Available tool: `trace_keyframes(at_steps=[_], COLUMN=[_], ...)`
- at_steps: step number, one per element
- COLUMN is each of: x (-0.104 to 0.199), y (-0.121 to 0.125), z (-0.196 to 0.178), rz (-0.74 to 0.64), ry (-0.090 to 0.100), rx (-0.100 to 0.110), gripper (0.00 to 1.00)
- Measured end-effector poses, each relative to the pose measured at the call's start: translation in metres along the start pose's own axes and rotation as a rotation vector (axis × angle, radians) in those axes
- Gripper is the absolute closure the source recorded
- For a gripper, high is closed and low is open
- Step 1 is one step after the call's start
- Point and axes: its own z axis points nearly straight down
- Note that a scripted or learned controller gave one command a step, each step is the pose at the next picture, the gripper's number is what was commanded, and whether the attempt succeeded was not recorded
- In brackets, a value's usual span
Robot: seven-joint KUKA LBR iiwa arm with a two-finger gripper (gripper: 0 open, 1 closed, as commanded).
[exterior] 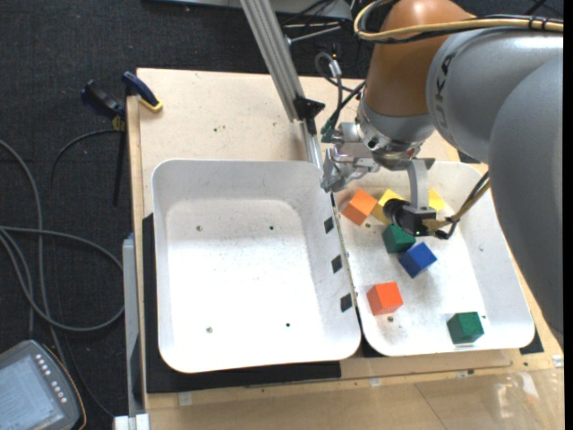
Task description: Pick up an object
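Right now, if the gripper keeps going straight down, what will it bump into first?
Probably the orange block lying just below the gripper near the right bin's left edge. Depth is hard to judge, so it might touch the bin floor beside it instead.

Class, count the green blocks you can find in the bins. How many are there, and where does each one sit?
2. One green block sits near the right bin's front corner; a darker green block lies mid-bin, touching the blue block. The arm may hide others.

Orange (360, 207), yellow (391, 202), green (398, 238), blue (417, 259) blocks clustered in right bin (501, 280)
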Motion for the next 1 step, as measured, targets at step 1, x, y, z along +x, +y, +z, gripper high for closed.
trace_keyframes(at_steps=[1], x=[0.0458], y=[0.0133], z=[-0.0045], rz=[0.002], ry=[-0.001], rx=[-0.002], gripper=[1.0])
